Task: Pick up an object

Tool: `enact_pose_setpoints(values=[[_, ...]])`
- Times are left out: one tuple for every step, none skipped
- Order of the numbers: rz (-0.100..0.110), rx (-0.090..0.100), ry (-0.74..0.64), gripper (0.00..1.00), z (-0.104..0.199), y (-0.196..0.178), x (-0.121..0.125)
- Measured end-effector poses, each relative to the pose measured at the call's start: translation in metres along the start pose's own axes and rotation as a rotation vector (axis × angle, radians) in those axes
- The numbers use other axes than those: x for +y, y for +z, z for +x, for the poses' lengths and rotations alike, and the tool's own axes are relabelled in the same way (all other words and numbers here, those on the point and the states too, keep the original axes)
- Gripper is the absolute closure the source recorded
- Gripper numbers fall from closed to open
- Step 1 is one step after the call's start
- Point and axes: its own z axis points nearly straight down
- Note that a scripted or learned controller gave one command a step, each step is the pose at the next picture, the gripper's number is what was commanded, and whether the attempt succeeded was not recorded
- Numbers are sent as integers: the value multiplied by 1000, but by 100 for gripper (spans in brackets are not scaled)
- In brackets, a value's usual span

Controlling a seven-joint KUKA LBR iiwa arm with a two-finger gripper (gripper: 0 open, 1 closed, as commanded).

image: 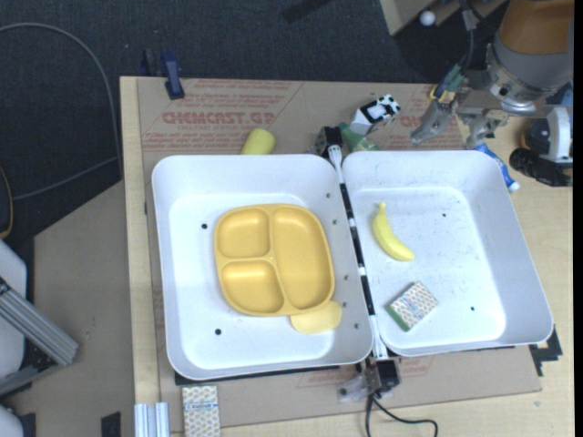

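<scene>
Gripper [453,118] hangs at the upper right, above the far rim of the right bin [524,244], beyond the bin's floor. Two thin fingers [428,126] point down and spread apart in a splay; the gap between them is bare, nothing pinched, nothing touching either tip as far as the view shows. So: fingers released, holding nothing.

Grey wrist above them, orange band [537,21] higher up at the top right corner.

Banana [390,233] lies on the floor of the right bin, below the fingers and a little to their left, well apart from them. It lies lengthwise, stem end toward the far rim, near the divider between the bins.

Small green-and-white packet [413,305] sits further down in the same bin, beyond the banana from the fingers, near the front wall, tilted on a diagonal.

Left bin [173,244], far to the left of the fingers, carries a yellow divided plate [273,258] with three compartments. A pale yellow flat piece [317,318] pokes out from under the plate's near edge, touching it.

On the cardboard behind the bins: a yellow cylinder [259,141] well left of the fingers, and a small black-and-white toy [378,110] just left of them, close to the bins' far corners
</scene>
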Motion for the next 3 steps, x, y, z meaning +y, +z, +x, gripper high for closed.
enact_pose_setpoints(values=[[1, 0, 1, 0, -30, 118, -63], [2, 2, -1, 0, 12, 165, -65], [3, 1, 1, 0, 8, 193, -73]])
